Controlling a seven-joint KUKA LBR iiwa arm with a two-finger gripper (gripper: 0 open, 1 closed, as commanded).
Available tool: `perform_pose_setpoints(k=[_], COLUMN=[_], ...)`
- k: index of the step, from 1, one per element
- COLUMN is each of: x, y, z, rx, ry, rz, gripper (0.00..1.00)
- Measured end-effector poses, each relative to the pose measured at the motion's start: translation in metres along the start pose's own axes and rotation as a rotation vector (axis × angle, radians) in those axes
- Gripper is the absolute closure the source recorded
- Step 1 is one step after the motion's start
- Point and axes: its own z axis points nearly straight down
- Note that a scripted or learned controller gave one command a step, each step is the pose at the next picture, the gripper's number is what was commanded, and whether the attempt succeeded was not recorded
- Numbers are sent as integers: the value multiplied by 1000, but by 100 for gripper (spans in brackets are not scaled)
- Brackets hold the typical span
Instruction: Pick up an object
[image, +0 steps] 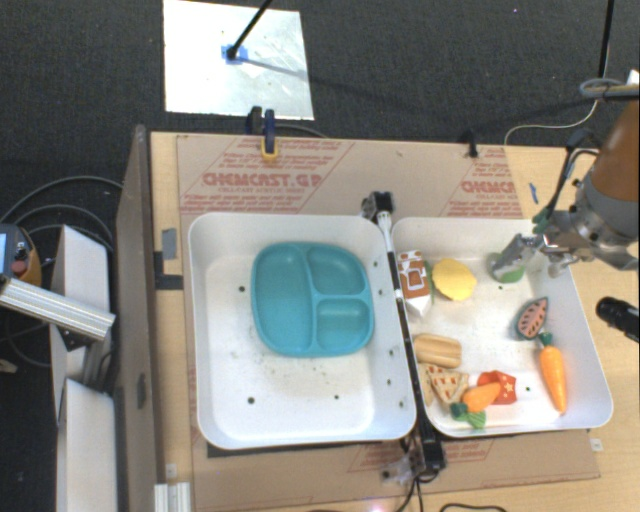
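On the bench, two shallow white bins sit side by side on a printed cardboard sheet. Left bin (220, 400): one teal divided plate (311, 299), lying flat near the centre.

Right bin (590, 405): toy food items, from left to right. A small brown-and-white carton (412, 276) lies against the divider, with a bread roll (437, 350) and a sandwich wedge (443, 383) below it. A yellow round piece (454, 279) lies beside the carton. A small carrot piece (478, 397) touches a red item (502, 386). A watermelon slice (531, 317) and a large carrot (552, 375) lie near the right wall.

The gripper (515, 262) hangs over the upper right of this bin, fingers closed around a green object (508, 266), which appears just above the bin floor.

Handling, as judged: the green object looks like light, rigid, smooth plastic. Slip is the main risk, so the grasp should sit across the body centre.

Clearance: open floor surrounds the gripper. The bin floor is flat and smooth, its walls low.
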Motion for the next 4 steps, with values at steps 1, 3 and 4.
perform_pose_setpoints(k=[1, 3, 4], x=[-39, -30, -48], y=[33, 84, 100], z=[61, 126, 130], rx=[2, -4, -4], ry=[-2, 0, -1], rz=[4, -3, -3], gripper=[0, 0, 0])
